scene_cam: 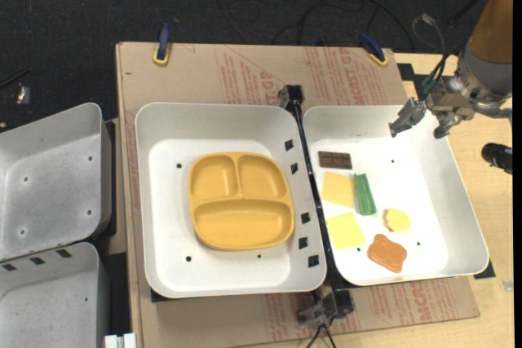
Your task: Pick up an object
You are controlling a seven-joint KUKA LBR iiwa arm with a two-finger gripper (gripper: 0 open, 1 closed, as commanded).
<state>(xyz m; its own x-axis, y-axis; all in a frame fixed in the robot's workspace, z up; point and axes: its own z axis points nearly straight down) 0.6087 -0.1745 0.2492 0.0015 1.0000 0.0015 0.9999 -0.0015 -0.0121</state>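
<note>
Overhead, arm (489, 45) reaching in, tool (424, 120) spread over right bin (457, 200) rim

We can see red printing on the cardboard sheet (245, 65) under the bins, but it's upside down and too faint to read

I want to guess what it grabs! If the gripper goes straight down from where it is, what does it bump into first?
Probably bare white floor at the far end of the right bin. The gripper hangs over that spot, though height is hard to judge. The brown block sits off to the side.
</note>
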